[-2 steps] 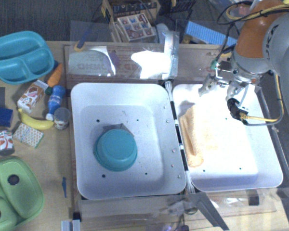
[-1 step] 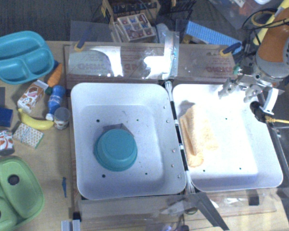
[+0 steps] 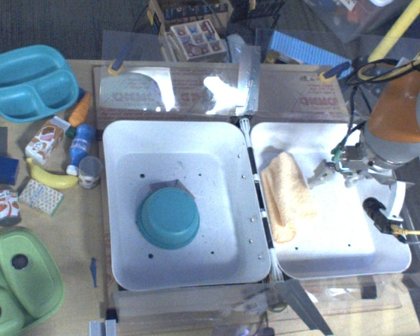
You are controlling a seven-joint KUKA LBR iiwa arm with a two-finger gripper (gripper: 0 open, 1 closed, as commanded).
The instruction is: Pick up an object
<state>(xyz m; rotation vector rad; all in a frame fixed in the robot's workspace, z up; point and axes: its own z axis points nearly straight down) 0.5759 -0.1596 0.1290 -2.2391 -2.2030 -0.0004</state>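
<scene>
Against the right bin's (image 3: 388, 257) left wall we note a tan cloth (image 3: 283, 196), lying lengthwise and rumpled, the likeliest pick on that side. Just beside its upper right edge sits the gripper (image 3: 327, 171), fingers parted, nothing between them; we judge it angled low to reach the cloth's edge. Left bin (image 3: 119, 152) holds an upturned teal bowl (image 3: 169, 218) at centre, well apart from the arm (image 3: 399, 121). Outside the bins, a banana (image 3: 50, 176) and blue tray (image 3: 31, 80) lie on the bench.
</scene>
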